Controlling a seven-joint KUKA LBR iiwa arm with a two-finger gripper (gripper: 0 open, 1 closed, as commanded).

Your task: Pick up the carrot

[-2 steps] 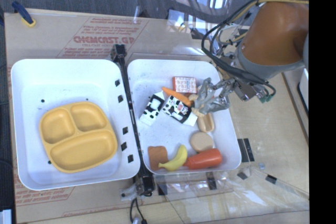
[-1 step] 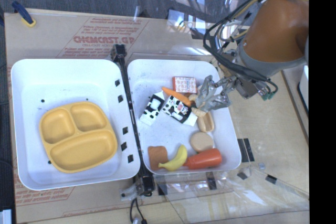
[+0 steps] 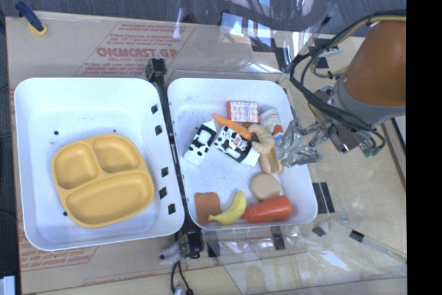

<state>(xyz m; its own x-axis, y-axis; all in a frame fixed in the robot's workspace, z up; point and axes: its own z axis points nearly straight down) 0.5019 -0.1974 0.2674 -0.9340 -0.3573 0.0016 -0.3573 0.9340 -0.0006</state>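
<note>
The carrot (image 3: 231,125) is found in the right bin (image 3: 181,97), a slim orange piece lying at a slant in the upper middle, just below a small red-and-white box (image 3: 243,110) and resting partly on a black-and-white patterned block (image 3: 233,143). Because it is wedged among neighbours, a pale bone-shaped toy (image 3: 265,147) being just beside its lower end, little free room is left around it, and a grasp from above along its narrow width would probably be needed. The gripper (image 3: 298,146) is seen at the bin's right wall, near the carrot but apart from it, and nothing is seen between its metal parts; whether the claw is released or clenched cannot be told from this slanted view. A larger red-orange vegetable (image 3: 268,209) lies at the bottom of the bin beside a banana (image 3: 230,210), and it could be mistaken for the target. The yellow divided plate (image 3: 103,179) is kept apart in the left bin (image 3: 27,148).
</note>
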